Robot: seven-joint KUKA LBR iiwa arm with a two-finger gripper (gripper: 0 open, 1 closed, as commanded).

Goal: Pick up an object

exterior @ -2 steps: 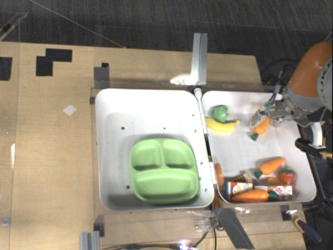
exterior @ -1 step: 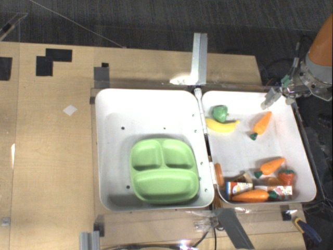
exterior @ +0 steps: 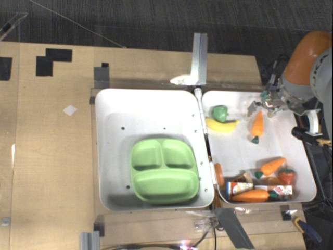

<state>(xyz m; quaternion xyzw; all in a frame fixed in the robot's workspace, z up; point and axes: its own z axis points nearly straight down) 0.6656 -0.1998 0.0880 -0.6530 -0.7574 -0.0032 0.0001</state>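
Note:
My gripper (exterior: 263, 107) hangs over the back right part of the right bin (exterior: 307, 160), below the orange-banded wrist. An orange toy carrot (exterior: 256, 126) lies lengthwise just in front of it, green end pointing toward the bin's front and upper end right at the gripper's tip. Whether the carrot is gripped is unclear. To the left of it are a green round vegetable (exterior: 220, 112) and a yellow banana (exterior: 222, 125).
A pile sits at the right bin's front: a second carrot (exterior: 272, 165), a red fruit (exterior: 286, 177), a labelled packet (exterior: 260, 189), a third carrot (exterior: 251, 196) and a brown sausage (exterior: 219, 174). The left bin (exterior: 119, 119) holds a green divided tray (exterior: 164, 170).

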